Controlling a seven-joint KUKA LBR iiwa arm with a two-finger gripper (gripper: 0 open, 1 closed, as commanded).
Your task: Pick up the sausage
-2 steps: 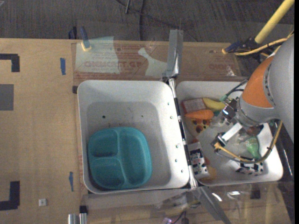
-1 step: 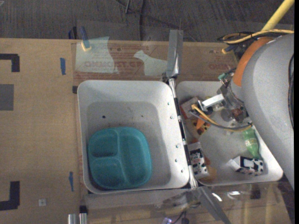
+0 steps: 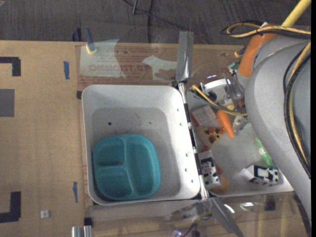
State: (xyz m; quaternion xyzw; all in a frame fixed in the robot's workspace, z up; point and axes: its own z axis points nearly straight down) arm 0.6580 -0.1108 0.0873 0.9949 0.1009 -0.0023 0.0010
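The grey arm point(image 3: 281, 107) with its orange band point(image 3: 254, 51) reaches in from the right and covers much of the right bin point(image 3: 232, 189). Its gripper point(image 3: 233, 94) hangs low over the far part of that bin, among yellow cables, just above an orange carrot point(image 3: 226, 123). A small tan-brown rounded piece point(image 3: 224, 183) lies near the bin's front left corner; I cannot tell whether it is the sausage. Nothing else sausage-like stands out among the small toys.
The left bin point(image 3: 133, 100) holds a teal divided plate point(image 3: 126, 167) at its front. In the right bin lie two cow-patterned blocks point(image 3: 209, 172) point(image 3: 265, 174), a green item point(image 3: 264, 154) and a small red-dotted toy point(image 3: 213, 132). A metal divider point(image 3: 184, 63) stands between the bins.
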